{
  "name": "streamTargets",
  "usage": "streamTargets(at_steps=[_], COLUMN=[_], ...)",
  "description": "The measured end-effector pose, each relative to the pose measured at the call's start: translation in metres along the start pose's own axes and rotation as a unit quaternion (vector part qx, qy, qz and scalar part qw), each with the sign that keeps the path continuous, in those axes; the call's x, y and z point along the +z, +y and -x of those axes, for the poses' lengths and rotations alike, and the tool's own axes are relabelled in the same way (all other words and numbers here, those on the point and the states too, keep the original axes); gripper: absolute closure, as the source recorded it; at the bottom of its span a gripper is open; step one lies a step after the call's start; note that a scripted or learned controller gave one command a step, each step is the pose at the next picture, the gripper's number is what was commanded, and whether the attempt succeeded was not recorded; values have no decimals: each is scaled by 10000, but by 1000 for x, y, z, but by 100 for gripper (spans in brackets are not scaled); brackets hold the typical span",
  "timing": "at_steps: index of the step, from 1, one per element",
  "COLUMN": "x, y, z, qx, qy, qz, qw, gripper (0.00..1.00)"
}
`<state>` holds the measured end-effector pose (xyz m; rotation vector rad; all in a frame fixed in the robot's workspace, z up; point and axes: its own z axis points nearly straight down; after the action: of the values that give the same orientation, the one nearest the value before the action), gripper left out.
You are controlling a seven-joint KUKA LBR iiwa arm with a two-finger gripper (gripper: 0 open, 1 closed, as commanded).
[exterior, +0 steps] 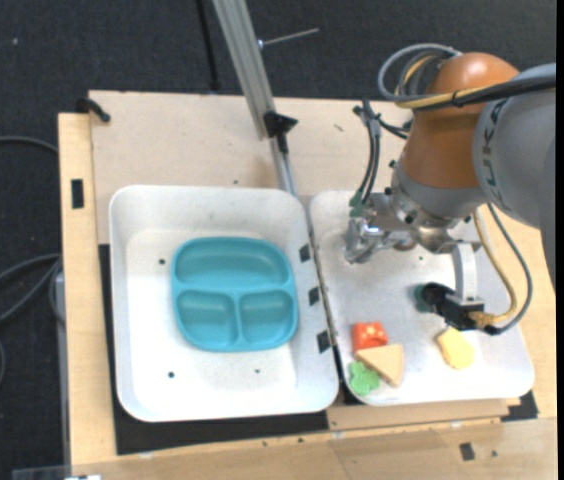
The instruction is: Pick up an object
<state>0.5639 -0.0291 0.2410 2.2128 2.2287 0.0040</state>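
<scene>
Currently the two-finger gripper [360,240] is being held over bare floor at the right white bin's [482,393] upper left; jaw state cannot be told. A miss is being risked, with the red block [369,334], tan wedge [387,362] and yellow piece [455,348] lying well apart, lower right.

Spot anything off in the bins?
Nothing spilled or broken. The teal tray sits slightly askew in the left bin. The red piece, tan wedge and green piece crowd the right bin's front-left corner, touching.
</scene>
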Motion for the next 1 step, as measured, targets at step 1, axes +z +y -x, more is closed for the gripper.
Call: streamTargets(at_steps=[1], x=[-9], y=[20], z=[-44], qx=[-1], qy=[1], qz=[0], qw=[10000], gripper=[100])
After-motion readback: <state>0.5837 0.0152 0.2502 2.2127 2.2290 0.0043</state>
